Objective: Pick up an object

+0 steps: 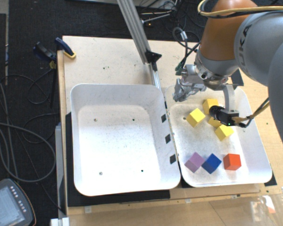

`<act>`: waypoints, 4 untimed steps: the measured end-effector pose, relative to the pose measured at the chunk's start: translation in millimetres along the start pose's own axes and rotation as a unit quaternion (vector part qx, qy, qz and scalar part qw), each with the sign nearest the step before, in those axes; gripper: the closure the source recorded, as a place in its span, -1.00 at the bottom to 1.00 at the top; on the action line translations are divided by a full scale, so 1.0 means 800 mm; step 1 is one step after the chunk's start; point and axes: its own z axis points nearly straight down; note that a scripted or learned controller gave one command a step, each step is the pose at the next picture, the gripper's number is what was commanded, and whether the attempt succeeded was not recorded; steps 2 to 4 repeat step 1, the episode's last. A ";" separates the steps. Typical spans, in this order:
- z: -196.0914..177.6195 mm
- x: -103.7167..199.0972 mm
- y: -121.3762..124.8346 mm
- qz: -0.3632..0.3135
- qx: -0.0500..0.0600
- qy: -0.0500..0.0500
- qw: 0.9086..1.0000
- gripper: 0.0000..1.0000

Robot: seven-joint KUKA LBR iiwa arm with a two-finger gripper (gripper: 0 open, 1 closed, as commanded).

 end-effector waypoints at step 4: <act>-0.001 0.059 0.005 0.000 0.000 0.000 1.000 1.00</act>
